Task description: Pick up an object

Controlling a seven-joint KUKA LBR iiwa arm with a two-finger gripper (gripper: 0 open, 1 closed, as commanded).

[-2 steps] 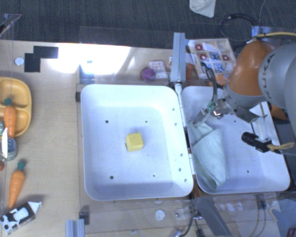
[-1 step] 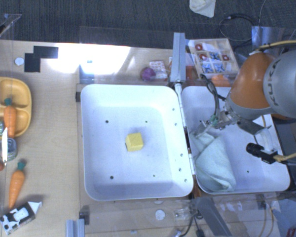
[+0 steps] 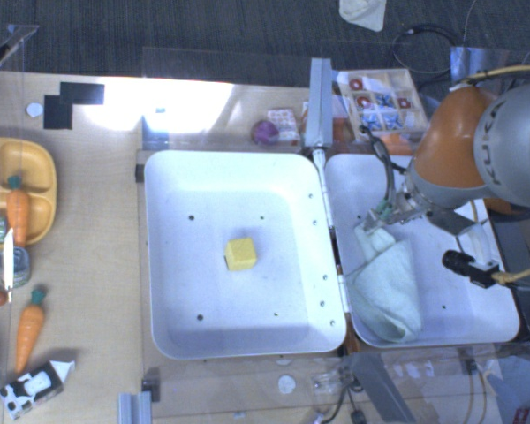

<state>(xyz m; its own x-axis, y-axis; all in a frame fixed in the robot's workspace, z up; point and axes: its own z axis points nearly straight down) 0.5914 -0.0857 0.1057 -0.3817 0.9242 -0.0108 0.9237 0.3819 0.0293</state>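
Observation:
A small yellow block [image 3: 240, 253] lies near the middle of the left white bin [image 3: 172, 184]. A pale green-white cloth [image 3: 387, 285] lies crumpled in the left half of the right bin [image 3: 486, 312]. My gripper [image 3: 382, 216] is down in the right bin at the cloth's upper end, touching or just above it. The grey arm with its orange band [image 3: 455, 144] comes in from the right and hides part of the bin's back.
A yellow divided plate [image 3: 18, 188] with a toy carrot sits at the far left, with more toy food below it. A purple item [image 3: 265, 132] and picture cards [image 3: 380, 100] lie behind the bins. A metal divider [image 3: 319, 104] stands between them.

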